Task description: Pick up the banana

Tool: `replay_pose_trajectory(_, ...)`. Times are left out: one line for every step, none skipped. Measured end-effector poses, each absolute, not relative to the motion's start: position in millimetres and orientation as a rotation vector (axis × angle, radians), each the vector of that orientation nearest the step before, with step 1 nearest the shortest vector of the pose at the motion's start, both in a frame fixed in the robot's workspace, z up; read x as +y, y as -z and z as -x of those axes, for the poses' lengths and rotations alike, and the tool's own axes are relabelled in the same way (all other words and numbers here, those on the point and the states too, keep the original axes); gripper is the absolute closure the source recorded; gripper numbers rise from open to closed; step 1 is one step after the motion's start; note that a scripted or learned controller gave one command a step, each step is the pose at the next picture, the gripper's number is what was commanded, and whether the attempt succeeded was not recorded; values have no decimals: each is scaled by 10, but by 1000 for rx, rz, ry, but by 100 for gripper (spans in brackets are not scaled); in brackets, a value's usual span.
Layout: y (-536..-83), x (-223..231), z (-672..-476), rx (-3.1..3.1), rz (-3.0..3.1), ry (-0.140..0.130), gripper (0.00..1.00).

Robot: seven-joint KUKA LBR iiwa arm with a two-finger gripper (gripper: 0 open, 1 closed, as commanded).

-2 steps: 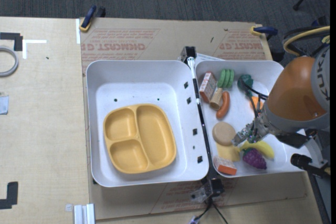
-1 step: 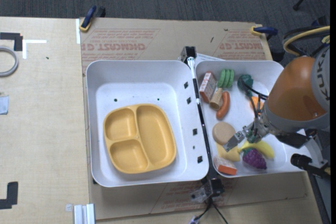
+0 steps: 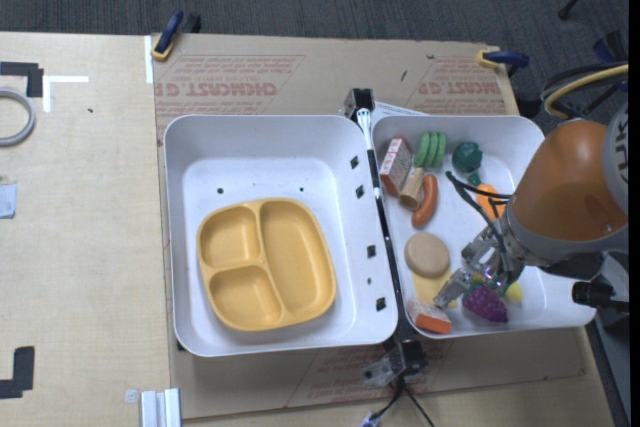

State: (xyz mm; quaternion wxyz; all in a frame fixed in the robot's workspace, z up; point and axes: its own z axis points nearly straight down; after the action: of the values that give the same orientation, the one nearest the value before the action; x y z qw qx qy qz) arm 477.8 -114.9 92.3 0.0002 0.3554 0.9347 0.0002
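My gripper (image 3: 468, 281) hangs low over the front of the right bin (image 3: 560, 317), under the orange wrist band. It sits just above the purple grapes (image 3: 487, 306) and right of a tan round biscuit (image 3: 428, 255). A small bright yellow piece (image 3: 513, 292), which may be the banana, pokes out beside the grapes, with most of it hidden by the arm. A pale yellow item (image 3: 424, 289) lies left of the gripper, under the biscuit. I cannot make out anything held.
The right bin also holds a red sausage (image 3: 426, 199), a green pepper (image 3: 431, 148), a teal vegetable (image 3: 466, 156), a brown box (image 3: 396, 165) and an orange-red piece (image 3: 432, 322). A yellow divided plate (image 3: 265, 262) lies in the left bin (image 3: 250, 140).
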Motion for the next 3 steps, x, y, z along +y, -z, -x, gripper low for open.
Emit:
replay_pose_trajectory(-1452,-1682,-5045,3016,-870,0,0)
replay_pose_trajectory(-924,-1197,-4885,3073,-643,-1,0)
replay_pose_trajectory(-923,-1018,-4784,3120,-344,1,0)
